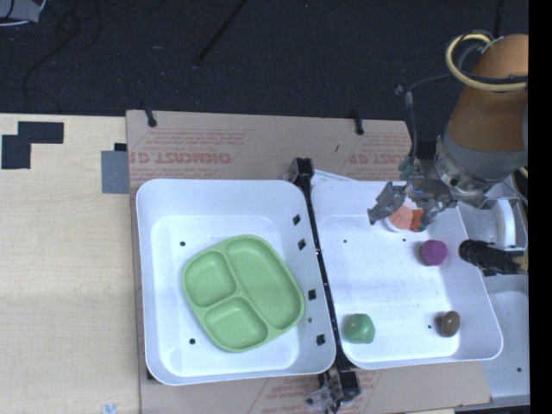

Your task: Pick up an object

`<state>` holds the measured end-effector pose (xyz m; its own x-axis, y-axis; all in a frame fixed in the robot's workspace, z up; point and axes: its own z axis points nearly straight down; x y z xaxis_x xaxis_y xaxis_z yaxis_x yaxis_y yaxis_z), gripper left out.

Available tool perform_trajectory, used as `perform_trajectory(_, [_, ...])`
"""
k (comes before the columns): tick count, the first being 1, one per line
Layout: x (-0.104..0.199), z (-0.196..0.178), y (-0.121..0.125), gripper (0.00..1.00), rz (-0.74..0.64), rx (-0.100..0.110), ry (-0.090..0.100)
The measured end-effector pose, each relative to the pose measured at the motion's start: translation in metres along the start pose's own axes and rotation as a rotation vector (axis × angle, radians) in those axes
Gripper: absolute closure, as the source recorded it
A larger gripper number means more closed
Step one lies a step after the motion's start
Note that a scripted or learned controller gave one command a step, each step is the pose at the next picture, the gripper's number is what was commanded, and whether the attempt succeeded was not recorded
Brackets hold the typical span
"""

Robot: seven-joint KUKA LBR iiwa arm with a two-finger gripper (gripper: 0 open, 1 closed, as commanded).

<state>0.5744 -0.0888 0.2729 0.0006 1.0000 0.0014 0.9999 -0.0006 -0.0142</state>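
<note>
Small glossy green object (358,327)

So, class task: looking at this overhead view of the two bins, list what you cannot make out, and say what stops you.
- Orange object, right bin: partly hidden by the gripper; shape and identity unclear.
- Whether the gripper holds that object: arm blocks the contact.
- Brown object and green object: too small to identify.
- Arm: cut off by the right edge.
</note>
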Motion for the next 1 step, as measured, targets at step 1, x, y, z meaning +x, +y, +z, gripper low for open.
perform_trajectory(1, [-0.0001, -0.0062, 0.0017, 0.0, -0.002, -0.011, -0.001])
